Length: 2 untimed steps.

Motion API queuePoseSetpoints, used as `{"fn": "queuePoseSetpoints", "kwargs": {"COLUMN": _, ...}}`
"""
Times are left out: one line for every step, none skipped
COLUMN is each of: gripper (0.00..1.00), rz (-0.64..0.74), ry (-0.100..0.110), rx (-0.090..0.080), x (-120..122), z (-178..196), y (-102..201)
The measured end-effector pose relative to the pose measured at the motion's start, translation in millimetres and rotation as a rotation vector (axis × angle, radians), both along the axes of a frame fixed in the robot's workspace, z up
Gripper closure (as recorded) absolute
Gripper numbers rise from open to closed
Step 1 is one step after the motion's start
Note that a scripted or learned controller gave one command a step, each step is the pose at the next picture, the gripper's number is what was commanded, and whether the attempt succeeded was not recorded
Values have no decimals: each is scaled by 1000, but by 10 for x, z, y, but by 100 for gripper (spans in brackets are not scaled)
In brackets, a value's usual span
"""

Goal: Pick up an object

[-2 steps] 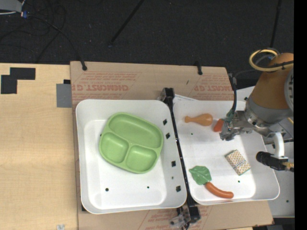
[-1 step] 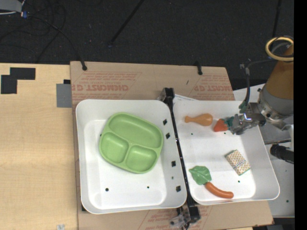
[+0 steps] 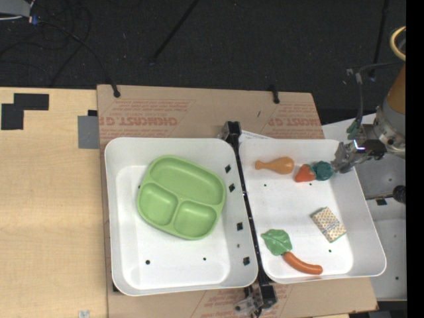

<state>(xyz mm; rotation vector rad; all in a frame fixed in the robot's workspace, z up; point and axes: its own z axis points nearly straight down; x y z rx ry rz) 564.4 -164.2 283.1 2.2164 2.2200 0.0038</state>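
The right bin (image 3: 371, 244) holds several small toys. An orange drumstick (image 3: 275, 165) lies near its far edge. Beside it sits a red and teal piece (image 3: 314, 171). A patterned little box (image 3: 328, 224) rests toward the right wall. An orange carrot with a green leaf (image 3: 289, 250) lies at the front. My gripper (image 3: 346, 158) hangs at the bin's far right rim, just right of the red and teal piece and close to it. Nothing is visibly held.
A green divided plate (image 3: 181, 197) lies in the left bin (image 3: 126, 257). A black divider (image 3: 244, 204) runs between the bins. Brown cardboard (image 3: 199, 114) lies behind them, and a wooden benchtop (image 3: 46, 204) spreads to the left.
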Motion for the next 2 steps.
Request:
{"fn": "queuePoseSetpoints", "kwargs": {"gripper": 100, "rz": 2, "ry": 8, "rx": 4, "x": 12, "z": -141, "y": 466}}
{"fn": "queuePoseSetpoints", "kwargs": {"gripper": 100, "rz": 3, "ry": 9, "rx": 3, "x": 126, "z": -243, "y": 1079}}
